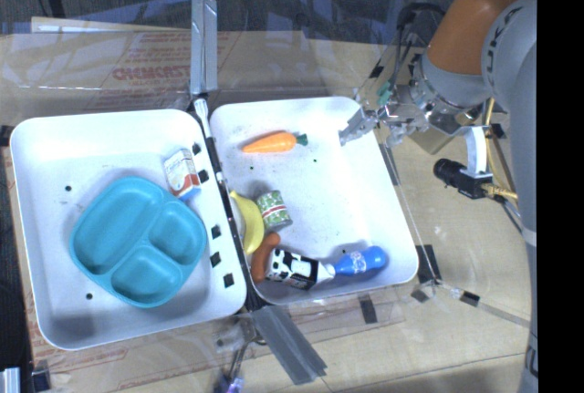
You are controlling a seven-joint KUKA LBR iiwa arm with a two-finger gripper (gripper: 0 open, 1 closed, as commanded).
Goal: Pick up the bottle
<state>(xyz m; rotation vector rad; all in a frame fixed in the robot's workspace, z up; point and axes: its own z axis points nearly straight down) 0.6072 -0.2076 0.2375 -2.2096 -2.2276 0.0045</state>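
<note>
The bottle [362, 262] is blue with a white neck and lies on its side in the front right corner of the right bin [365, 191]. Its neck touches a black-and-white cow-patterned item [294, 267]. My gripper [375, 130] hangs over the back right rim of that bin, well behind the bottle. Its two fingers stand apart, open, with nothing between them.
In the right bin lie an orange carrot [270, 143], a yellow banana [246, 221], a small green can [274, 209] and a brown sausage [263, 256]. The left bin [55, 154] holds a blue divided plate [139, 241] and a small carton [181, 170].
</note>
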